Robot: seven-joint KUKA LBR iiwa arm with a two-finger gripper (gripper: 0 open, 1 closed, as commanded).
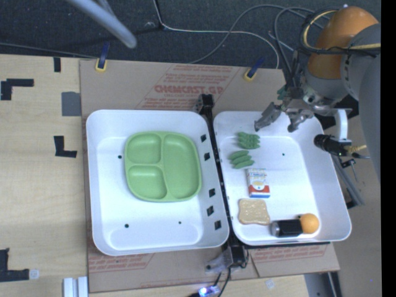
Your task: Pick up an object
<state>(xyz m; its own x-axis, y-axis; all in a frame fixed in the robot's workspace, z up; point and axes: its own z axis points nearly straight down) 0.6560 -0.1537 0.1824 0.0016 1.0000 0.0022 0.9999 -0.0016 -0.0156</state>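
Your gripper [279,120], spread and holding nothing, hangs over the right bin's [328,184] far edge; grip the probably soft green pods [248,140] across the middle.

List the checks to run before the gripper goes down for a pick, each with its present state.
1. Gripper open, nothing between its fingers: ok.
2. Gripper above the right bin: ok, at its far edge.
3. Nearest target, the upper green pea pod, unobstructed: ok.
4. Pod apart from the second pod: ok, narrowly.
5. Gripper height above the pod: cannot tell.
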